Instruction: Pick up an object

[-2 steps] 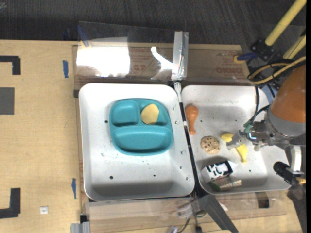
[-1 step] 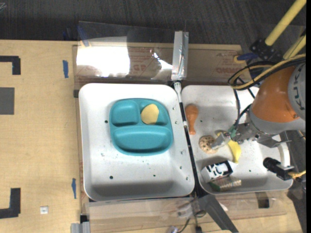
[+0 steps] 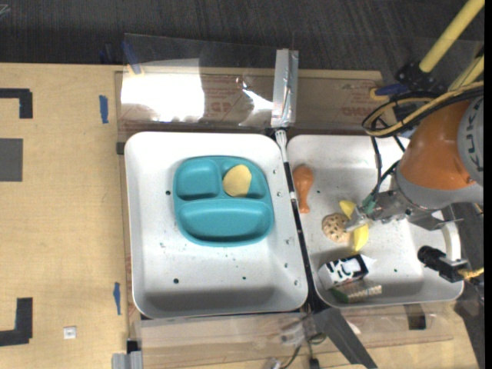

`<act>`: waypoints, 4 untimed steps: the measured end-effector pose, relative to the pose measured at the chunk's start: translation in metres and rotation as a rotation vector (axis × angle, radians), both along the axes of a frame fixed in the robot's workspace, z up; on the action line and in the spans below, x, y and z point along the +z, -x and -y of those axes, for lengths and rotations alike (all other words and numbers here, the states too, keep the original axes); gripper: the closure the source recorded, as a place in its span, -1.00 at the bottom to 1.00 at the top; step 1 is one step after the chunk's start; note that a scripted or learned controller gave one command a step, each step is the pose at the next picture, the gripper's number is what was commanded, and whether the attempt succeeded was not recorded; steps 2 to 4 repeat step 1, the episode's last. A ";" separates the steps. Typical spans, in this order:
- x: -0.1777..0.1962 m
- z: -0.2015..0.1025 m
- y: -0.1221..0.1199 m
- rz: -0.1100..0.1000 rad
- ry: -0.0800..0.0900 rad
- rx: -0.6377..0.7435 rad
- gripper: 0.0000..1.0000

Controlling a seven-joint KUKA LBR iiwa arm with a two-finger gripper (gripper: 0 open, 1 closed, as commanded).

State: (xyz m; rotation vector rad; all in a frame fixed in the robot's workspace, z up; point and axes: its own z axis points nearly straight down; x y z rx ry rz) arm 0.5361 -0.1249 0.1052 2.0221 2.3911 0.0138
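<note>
The right bin (image 3: 400, 156) holds several small items. An orange drumstick-shaped piece (image 3: 304, 184) lies by its left wall. A round speckled cookie (image 3: 334, 226) sits mid-bin, with a yellow piece (image 3: 347, 207) above it and another yellow piece (image 3: 360, 237) to its right. A black-and-white packet (image 3: 346, 267) and a brown bar (image 3: 358, 290) lie near the front wall. My gripper (image 3: 367, 214) is low in the right bin, right between the two yellow pieces and touching or nearly touching them. Nothing visibly hangs from it.
The left bin (image 3: 146, 229) carries a teal divided plate (image 3: 223, 220) with a yellow rounded item (image 3: 237, 180) in its upper right compartment. The orange-banded arm (image 3: 438, 156) covers the right bin's far right side. Black cables (image 3: 400, 102) loop behind it.
</note>
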 end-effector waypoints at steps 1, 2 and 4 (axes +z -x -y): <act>0.010 0.040 -0.070 -0.010 0.002 -0.015 1.00; 0.010 0.040 -0.070 -0.010 0.002 -0.015 1.00; 0.010 0.040 -0.070 -0.010 0.002 -0.015 1.00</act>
